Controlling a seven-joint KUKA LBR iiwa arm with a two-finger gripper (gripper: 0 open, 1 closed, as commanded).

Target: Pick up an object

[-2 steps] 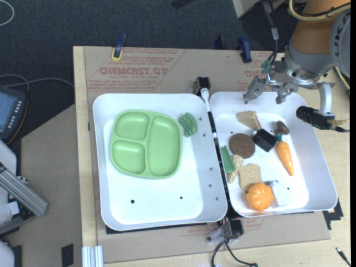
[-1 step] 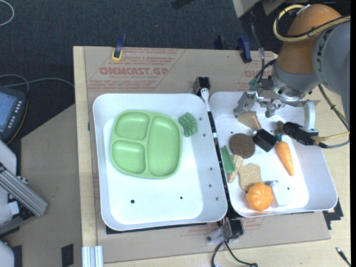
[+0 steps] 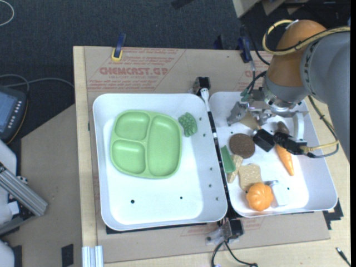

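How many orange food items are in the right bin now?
2. A carrot lies by the right side of the right bin, and a small orange pumpkin sits near its front edge. The arm may hide more.

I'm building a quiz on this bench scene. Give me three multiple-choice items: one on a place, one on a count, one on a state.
1. Where does the green broccoli floret lie?
A. left white bin
B. right white bin
C. bare bench

2. How many compartments has the light green plastic divided plate?
A. two
B. three
C. five

3. How does the plate lie?
A. flat, open side up
B. upside down
C. leaning on a wall

Answers: 1 A, it lies beside the plate in the left white bin. 2 B, two small and one long. 3 A, its hollows face up.
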